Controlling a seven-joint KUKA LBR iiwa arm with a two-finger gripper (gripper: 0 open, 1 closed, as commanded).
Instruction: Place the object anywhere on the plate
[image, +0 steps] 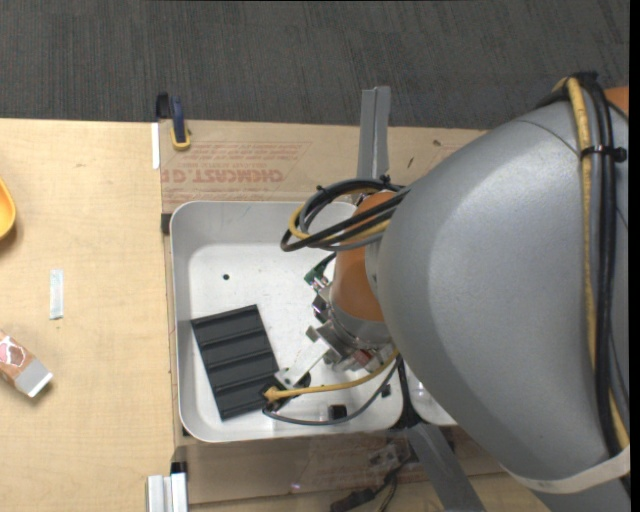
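Observation:
A dark grey ribbed rectangular slab lies flat in the left white bin, toward its front left. My gripper hangs low over the right part of this bin, just right of the slab, below the orange wrist band. Cables and the bulk of the grey arm cover the gripper's tip and the whole right side of the bench. A sliver of white surface peeks out beneath the arm at the right.
A tiny dark speck sits on the bin floor at the back. On the wooden bench to the left lie a small white strip, a wrapped packet and an orange item at the edge.

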